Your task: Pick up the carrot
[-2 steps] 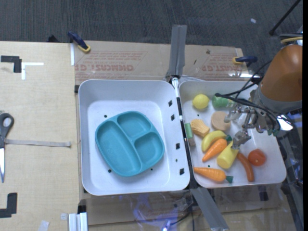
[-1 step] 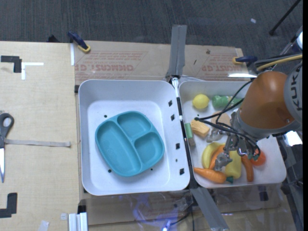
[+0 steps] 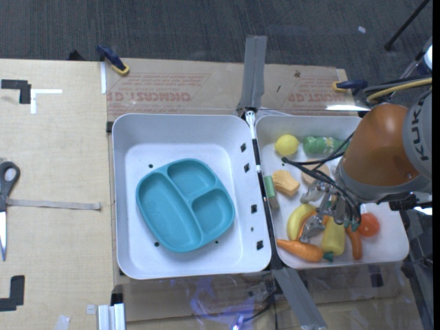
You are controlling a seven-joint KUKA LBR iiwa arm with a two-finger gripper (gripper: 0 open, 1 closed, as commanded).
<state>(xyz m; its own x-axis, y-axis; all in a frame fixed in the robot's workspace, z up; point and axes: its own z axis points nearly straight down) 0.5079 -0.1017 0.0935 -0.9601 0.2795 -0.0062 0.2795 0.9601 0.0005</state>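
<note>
Two shallow white bins sit side by side on the bench [image 3: 55, 150]: the left bin [image 3: 124, 205] holds one teal divided plate [image 3: 184, 203] with three compartments, and the right bin [image 3: 395, 249] holds the toy food. In the right bin I count one carrot [image 3: 300, 250], lying flat along the near wall toward the bin's near left corner, its tip pointing left; one banana [image 3: 300, 219] just above it; one yellow pepper-like piece [image 3: 333, 238] beside the carrot's thick end; one red tomato-like piece [image 3: 369, 225] further right, with one thin orange-red piece [image 3: 355, 245] just below it; one lemon [image 3: 287, 144] near the far wall; one green piece [image 3: 318, 144] just right of the lemon; and one tan wedge like bread [image 3: 285, 183] by the left wall. The arm [image 3: 381, 150] reaches in from the right with its orange band over the bin, and the pincer [image 3: 318, 220] hangs low among the banana and the yellow piece, just above and right of the carrot; whether its fingers stand wide or narrow I cannot tell, as cables and metal parts clutter them. On the bench to the left lies one pair of scissors [image 3: 5, 198], and two blue clamps [image 3: 113, 58] grip the cardboard behind the bins
</note>
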